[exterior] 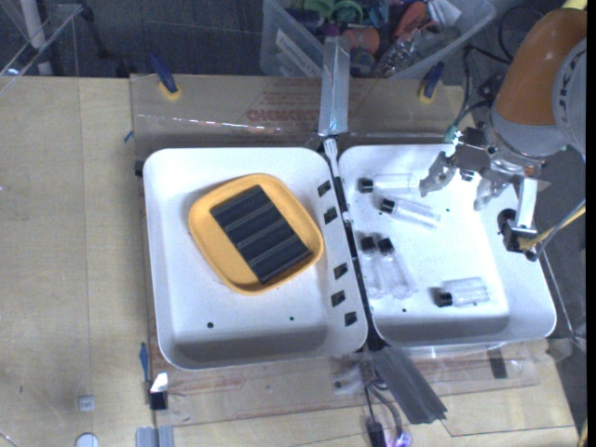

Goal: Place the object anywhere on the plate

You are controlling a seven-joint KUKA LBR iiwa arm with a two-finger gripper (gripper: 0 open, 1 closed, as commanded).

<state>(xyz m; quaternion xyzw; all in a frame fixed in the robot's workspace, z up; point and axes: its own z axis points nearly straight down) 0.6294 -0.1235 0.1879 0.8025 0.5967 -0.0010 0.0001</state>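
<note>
A yellow plate (207, 220) lies in the left bin (177, 324). A black ribbed rectangular object (261, 232) rests flat on the plate's middle. My gripper (461, 183) hovers over the far part of the right bin (521, 315), well to the right of the plate. Its two fingers (435, 174) are spread apart and open, with nothing between them.
Several clear vials with black caps lie in the right bin: one near the gripper (410, 211), one by the divider (377, 246), one at the front (461, 294). A clear tub of colourful items (372, 12) stands behind the bins.
</note>
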